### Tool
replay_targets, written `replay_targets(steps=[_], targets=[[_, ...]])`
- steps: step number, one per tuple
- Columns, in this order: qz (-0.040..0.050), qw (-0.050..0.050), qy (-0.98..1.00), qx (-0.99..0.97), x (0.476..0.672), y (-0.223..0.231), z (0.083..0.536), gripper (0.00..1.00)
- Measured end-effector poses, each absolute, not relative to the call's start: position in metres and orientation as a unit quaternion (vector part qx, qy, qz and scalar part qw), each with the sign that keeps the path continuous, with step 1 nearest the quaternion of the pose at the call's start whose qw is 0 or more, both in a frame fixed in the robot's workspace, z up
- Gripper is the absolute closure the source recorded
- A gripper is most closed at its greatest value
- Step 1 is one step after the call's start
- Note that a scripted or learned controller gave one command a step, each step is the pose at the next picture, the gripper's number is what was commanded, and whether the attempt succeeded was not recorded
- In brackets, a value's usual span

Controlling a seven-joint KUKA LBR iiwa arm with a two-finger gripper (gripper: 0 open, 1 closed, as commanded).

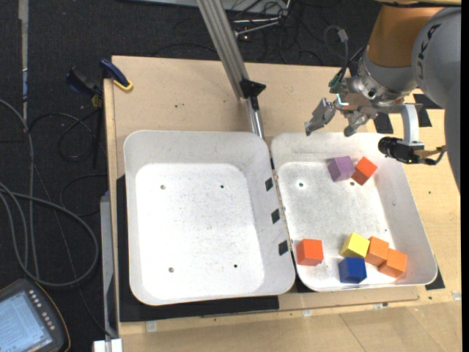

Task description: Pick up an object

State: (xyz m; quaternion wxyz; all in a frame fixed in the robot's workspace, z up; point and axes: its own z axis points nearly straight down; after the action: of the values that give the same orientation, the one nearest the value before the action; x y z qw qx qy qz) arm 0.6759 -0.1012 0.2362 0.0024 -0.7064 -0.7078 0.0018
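Note:
My gripper [334, 121] hangs above the far edge of the right bin [421, 229], its two fingers spread open with nothing between them. Just below it in that bin lie a purple block [340, 168] and an orange block [364, 171], side by side. Near the bin's front edge sit an orange cube [310, 251], a yellow block [356, 245], a blue block [352, 270] and two more orange blocks [386, 256] touching each other.
The left bin [139, 196] lies beside the right one, joined at a black-clipped seam [277, 215]. A metal pole [223, 35] slants across the bench's far side. A blue and yellow clamp [116, 75] sits at the bench's far left corner.

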Motion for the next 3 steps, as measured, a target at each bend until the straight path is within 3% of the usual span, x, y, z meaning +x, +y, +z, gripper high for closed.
replay_targets(steps=[1,3], targets=[[0.0010,0.001,-0.708,-0.706,0.676,-0.101,0.239,0.00],[0.0022,0.002,-0.707,-0.707,0.677,-0.110,0.127,0.00]])
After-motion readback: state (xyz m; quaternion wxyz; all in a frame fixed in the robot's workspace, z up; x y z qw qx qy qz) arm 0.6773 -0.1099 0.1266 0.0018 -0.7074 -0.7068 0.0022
